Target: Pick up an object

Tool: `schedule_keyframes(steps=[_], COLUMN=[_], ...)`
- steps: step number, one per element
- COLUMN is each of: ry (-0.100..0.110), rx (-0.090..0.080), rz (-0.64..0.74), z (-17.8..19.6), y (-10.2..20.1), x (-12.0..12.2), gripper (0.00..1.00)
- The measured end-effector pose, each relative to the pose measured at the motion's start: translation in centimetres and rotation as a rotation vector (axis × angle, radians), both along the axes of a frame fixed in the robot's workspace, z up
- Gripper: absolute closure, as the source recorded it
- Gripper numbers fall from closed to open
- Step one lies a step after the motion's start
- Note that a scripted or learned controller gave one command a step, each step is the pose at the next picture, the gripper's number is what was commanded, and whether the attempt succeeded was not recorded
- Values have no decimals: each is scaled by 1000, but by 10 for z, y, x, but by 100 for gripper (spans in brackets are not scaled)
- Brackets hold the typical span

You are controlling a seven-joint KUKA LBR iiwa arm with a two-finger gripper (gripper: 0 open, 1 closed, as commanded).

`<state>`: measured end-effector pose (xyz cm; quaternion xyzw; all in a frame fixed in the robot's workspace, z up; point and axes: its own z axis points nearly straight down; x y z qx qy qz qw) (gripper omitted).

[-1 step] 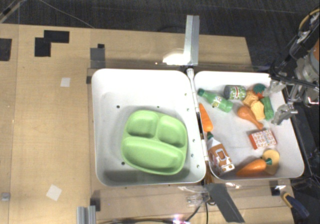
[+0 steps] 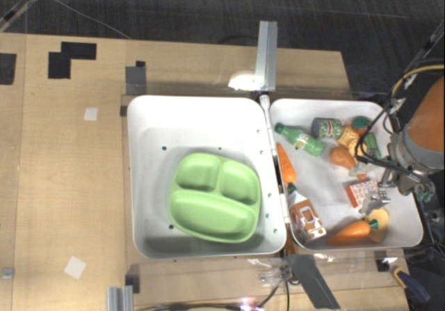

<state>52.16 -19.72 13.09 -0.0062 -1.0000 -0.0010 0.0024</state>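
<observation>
My arm (image 2: 424, 132) comes in from the right over the right bin (image 2: 316, 104), its orange band showing above the grey wrist. My gripper (image 2: 379, 200) hangs low over the bin's right half, just above a small red-and-white packet (image 2: 359, 193) and close to the near-right corner. I cannot tell whether my hand is wide or narrow; the metal parts blur into the clutter below, and nothing is plainly held.

The things to pick lie in this bin. A green bottle (image 2: 300, 139) lies on its side at the far left, a darker bottle with a label (image 2: 328, 127) beside it. An orange carrot-shaped toy (image 2: 286, 163) lies along the left wall. A small brown-and-white carton (image 2: 306, 218) sits near the near-left corner. An orange cone-shaped piece (image 2: 352, 232) lies along the near wall, touching a yellow piece (image 2: 379, 220) that my wrist partly hides. More orange and green bits at the far right sit under black cables (image 2: 372, 137), too tangled to name.

The left bin (image 2: 149, 129) holds a green divided tray (image 2: 215, 196)
</observation>
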Motion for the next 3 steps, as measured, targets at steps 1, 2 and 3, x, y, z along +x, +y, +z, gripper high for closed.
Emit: schedule_keyframes(steps=[1, 2, 3], ry=[-18, -34, -37], rx=[-5, -12, -14], rz=[-36, -17, 102], z=[-35, -39, -38], y=[-2, 11, 23], x=[-25, -26, -25], gripper=[0, 0, 0])
